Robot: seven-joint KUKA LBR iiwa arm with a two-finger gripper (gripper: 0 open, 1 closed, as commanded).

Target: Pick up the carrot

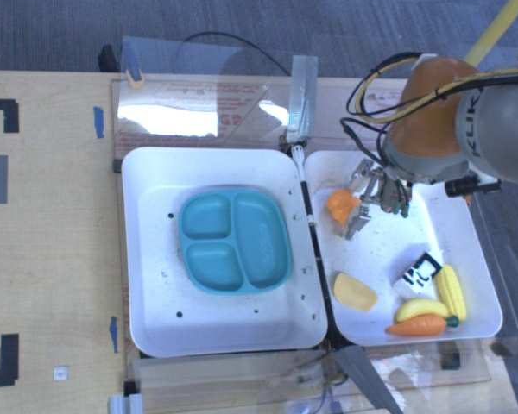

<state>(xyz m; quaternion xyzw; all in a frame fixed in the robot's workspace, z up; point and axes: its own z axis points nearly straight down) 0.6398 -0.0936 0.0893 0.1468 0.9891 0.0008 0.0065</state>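
- The left bin (pixel 147 231) held one thing: a blue plate (pixel 236 240) with three compartments, lying flat about the middle of the floor with nothing on it.
- The right bin (pixel 466 248) held all the small items.
- The carrot (pixel 419 324) lay on its side in that bin's near right corner, along the near wall, with its green end pointing right.
- A small banana (pixel 421 309) lay just on the far side of the carrot, touching it or nearly so.
- A long yellow piece (pixel 451 290) lay beside the banana towards the right wall.
- A black-and-white block (pixel 420 270) sat just beyond those two.
- A pale yellow lump (pixel 354 291) lay near the bin's left wall, apart from the carrot group.
- An orange lump (pixel 339 203) sat in the far left part of the bin.
- The gripper (pixel 378 210) hung over the far part of the right bin, with the arm coming in from the right.
- Its fingers looked spread, with bare white floor showing between them and nothing held.
- The left finger (pixel 357 221) stood just beside the orange lump; I could not tell if they touched.
- The gripper was well apart from the carrot.
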